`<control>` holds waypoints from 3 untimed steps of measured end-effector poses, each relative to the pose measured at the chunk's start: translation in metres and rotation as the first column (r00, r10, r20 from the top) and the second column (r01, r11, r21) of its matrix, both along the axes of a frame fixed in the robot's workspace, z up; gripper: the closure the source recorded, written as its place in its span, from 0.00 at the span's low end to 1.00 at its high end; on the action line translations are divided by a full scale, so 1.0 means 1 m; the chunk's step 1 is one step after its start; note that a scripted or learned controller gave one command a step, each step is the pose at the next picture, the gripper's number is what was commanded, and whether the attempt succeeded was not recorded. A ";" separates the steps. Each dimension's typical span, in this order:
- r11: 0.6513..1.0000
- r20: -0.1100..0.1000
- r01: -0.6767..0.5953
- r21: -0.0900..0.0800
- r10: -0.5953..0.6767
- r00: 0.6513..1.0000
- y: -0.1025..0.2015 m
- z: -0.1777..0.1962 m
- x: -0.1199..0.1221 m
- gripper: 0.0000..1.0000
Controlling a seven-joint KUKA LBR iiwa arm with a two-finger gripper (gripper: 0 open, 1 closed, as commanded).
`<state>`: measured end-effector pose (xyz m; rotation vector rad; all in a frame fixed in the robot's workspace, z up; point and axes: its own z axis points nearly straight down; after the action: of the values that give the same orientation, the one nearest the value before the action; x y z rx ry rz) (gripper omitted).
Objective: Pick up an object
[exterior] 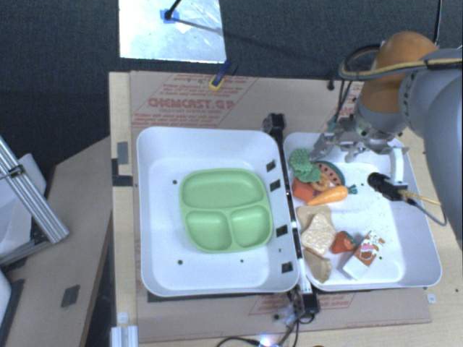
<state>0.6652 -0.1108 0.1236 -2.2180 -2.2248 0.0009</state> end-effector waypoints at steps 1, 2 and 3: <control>1.000 0.004 -0.001 -0.001 0.001 1.000 0.000 -0.039 0.001 0.00; 1.000 0.007 -0.001 -0.001 0.001 1.000 0.000 -0.027 0.002 1.00; 1.000 0.007 0.003 -0.001 -0.003 1.000 -0.007 0.021 0.000 1.00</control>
<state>0.6655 -0.1176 0.1451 -2.2251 -2.2256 -0.0061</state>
